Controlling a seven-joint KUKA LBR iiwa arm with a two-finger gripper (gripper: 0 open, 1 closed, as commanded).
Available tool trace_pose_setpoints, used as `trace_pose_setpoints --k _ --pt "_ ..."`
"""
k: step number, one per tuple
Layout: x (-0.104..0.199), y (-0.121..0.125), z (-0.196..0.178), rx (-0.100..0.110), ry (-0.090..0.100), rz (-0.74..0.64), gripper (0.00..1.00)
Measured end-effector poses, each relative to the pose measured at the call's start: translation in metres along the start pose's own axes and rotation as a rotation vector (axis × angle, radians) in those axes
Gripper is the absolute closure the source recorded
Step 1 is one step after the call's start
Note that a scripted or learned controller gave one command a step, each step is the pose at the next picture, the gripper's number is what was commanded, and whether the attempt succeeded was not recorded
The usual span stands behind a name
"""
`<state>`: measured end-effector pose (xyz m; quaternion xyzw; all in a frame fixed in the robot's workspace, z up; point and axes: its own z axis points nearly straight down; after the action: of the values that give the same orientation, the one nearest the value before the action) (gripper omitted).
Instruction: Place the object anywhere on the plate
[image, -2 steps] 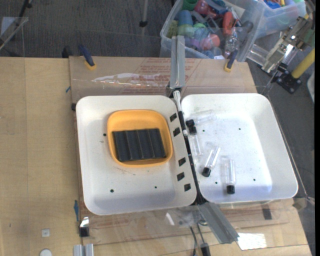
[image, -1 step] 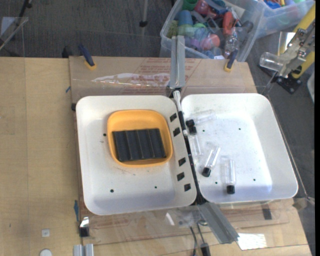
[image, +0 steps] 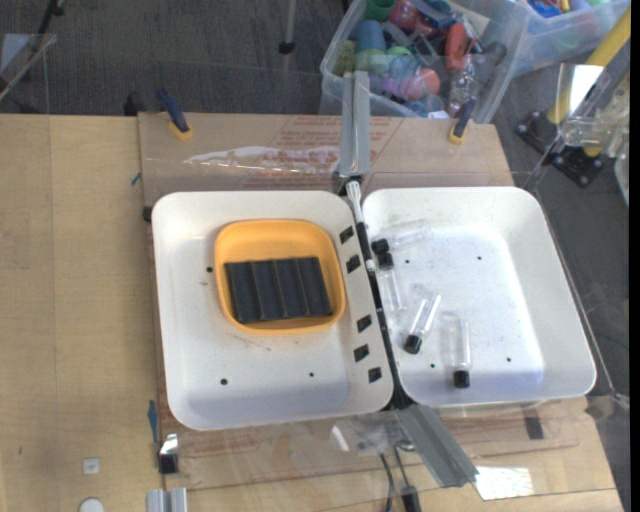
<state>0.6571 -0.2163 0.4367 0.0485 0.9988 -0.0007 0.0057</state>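
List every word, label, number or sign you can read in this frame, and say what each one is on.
None can be read.
Cardboard sheet behind the two bins: faint reddish print, too blurred to read.
Clear tubes with black caps in the right bin: no markings visible.
Yellow plate and the dark ribbed block on it, in the left bin: no text.

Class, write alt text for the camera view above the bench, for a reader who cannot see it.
Two shallow white bins sit side by side on a wooden bench: the left bin holds an orange plate with a dark ridged block on it. The right bin holds several clear plastic tubes with black caps scattered near its left side.
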Motion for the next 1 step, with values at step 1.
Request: trace_pose_setpoints --k 1 --pt "-0.0067 -0.0048 0.0006 -0.001 0.001 -0.011 1.00"
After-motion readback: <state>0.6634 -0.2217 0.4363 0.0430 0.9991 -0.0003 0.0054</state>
